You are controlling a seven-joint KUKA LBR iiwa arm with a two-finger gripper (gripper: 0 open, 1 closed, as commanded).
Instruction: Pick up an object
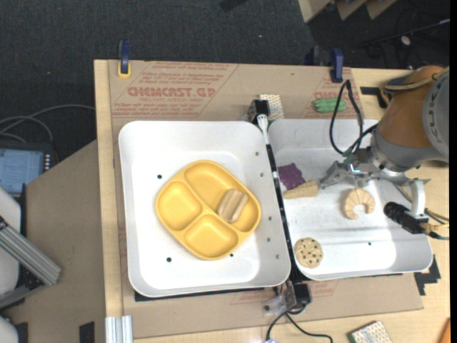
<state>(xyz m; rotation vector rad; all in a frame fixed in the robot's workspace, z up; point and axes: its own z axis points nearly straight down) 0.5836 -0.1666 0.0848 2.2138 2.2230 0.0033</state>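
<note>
Here, the end effector (341, 174) is seen low in the right bin (400, 257), reached in from the right on the grey arm (418, 131); whether it is apart or together cannot be told. No object is seen clamped in it. A croissant (358, 203) lies just below it, near but apart. A pale wedge (301, 190) and a purple piece (290, 174) lie just to its left, and a cookie (308, 251) further below. Well to its left, the other bin (143, 148) carries a yellow divided plate (193, 216) with a bread roll (231, 205) in one compartment.
</note>
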